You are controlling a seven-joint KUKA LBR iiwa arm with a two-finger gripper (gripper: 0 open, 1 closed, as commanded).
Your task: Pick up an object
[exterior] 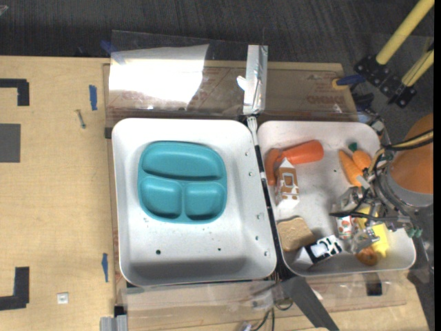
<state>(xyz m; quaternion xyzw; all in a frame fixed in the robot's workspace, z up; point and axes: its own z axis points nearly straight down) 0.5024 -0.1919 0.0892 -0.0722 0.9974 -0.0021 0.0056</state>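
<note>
Gripper [360, 221] low in right bin [324, 133], among clutter at its right side; whether fingers apart or together, cannot tell. Just beside: yellow toy [372, 243], carrot [355, 164]. Farther left: bread slice [294, 233], black-white item [322, 248], orange cylinder [303, 152], small carton [287, 181]. Left bin [131, 254] bears teal divided plate [182, 180]. Judgement: yellow toy nearest target, likely light, stiff plastic, somewhat slippery; pinch across narrow middle.

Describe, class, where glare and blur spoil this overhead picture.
Camera view: strong glare whitens the clear sheet behind the left bin; the teal tray is evenly lit and sharp; the end effector over the right bin looks cluttered and indistinct.
</note>
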